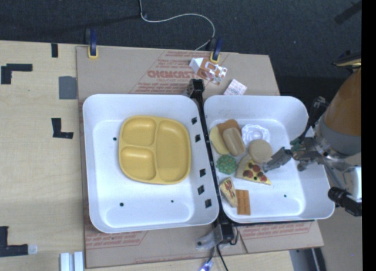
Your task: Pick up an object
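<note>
Two white bins sit side by side on the desk point(35, 146). Toy food, including a pizza slice point(254, 173), lies in the right bin point(294, 205). End effector point(277, 159) hovers beside the slice; grip state unclear.

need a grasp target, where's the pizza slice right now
The pizza slice lies in the right bin, right of the green piece, with the gripper at its right edge.

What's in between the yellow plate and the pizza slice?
In the camera view, the bins' touching walls and a green broccoli toy sit between the yellow plate and pizza slice.
</note>
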### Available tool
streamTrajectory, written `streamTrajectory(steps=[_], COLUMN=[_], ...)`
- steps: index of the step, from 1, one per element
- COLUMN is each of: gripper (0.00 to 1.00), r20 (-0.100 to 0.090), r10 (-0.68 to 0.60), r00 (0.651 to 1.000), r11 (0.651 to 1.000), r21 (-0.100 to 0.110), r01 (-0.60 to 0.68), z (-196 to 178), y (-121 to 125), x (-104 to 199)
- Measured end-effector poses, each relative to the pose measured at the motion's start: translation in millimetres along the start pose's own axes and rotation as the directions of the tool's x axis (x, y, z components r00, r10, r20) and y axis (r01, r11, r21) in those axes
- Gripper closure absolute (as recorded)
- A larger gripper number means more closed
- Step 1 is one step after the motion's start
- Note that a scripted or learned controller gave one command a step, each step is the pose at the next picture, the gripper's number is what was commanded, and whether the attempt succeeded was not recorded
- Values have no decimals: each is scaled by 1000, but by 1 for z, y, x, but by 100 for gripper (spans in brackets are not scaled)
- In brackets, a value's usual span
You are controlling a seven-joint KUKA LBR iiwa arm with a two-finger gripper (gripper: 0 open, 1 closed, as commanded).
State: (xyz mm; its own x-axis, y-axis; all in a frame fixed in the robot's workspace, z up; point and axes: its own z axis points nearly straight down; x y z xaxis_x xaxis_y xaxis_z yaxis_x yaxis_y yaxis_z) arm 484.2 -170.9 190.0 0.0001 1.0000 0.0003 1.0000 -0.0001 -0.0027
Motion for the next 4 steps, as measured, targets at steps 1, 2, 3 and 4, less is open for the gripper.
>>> streamTrajectory(steps=[1, 2, 3, 4], gripper=[0, 0, 100, 100], r20=[-1, -2, -1, -1], r10=[-5, -1, -2, -8], r00=[1000, 1000, 1000, 1000], r11=[1000, 1000, 1000, 1000], r21=[0, -1, -2, -8], r01=[5, 1, 2, 8], z=[108, 105, 95, 1], y=[24, 50, 49, 75], x=[53, 29, 29, 106])
